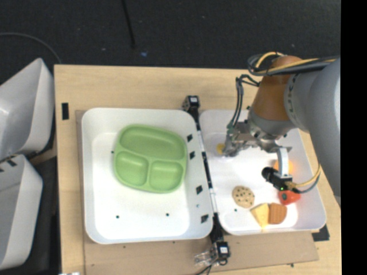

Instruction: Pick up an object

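My gripper (230,146) reaches down into the upper left part of the right bin (307,211), its fingers close to the bin floor. A small yellow object (219,148) lies just left of the fingertips, partly hidden. A chocolate-chip cookie (243,196) lies lower in the same bin. Beside the cookie sit a yellow cheese wedge (261,214) and a brown bread-like piece (277,212). A red piece (289,196) and an orange piece (282,165) lie at the right, near a black fitting on the arm.
The left bin (97,211) holds a green three-compartment plate (151,158). A row of black clips (202,171) runs along the divide between the bins. The grey and orange arm (287,99) covers the right bin's upper right. White shapes (23,130) stand off the bench's left.
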Robot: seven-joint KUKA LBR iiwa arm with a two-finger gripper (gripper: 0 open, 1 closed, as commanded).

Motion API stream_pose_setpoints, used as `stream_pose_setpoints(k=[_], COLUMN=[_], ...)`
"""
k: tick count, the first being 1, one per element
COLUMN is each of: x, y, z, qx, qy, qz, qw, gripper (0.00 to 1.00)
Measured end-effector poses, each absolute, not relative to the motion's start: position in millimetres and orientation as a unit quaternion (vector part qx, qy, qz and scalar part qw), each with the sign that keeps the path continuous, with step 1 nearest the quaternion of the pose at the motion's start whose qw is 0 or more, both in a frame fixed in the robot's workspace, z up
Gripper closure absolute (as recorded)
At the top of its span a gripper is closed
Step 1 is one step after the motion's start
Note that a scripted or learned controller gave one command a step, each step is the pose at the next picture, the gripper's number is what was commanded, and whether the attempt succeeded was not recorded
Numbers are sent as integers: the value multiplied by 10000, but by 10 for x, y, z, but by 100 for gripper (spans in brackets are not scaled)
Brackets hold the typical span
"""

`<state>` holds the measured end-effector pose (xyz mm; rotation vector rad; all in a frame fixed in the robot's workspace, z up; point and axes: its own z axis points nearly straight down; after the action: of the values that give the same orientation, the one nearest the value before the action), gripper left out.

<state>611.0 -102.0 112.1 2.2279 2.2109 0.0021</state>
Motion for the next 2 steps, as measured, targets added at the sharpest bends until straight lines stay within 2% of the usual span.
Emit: stream_pose_setpoints(k=[2], x=[6159], y=[-1083], z=[2119], qx=[7076], qy=[7066], qz=[16], qw=[30], gripper=[100])
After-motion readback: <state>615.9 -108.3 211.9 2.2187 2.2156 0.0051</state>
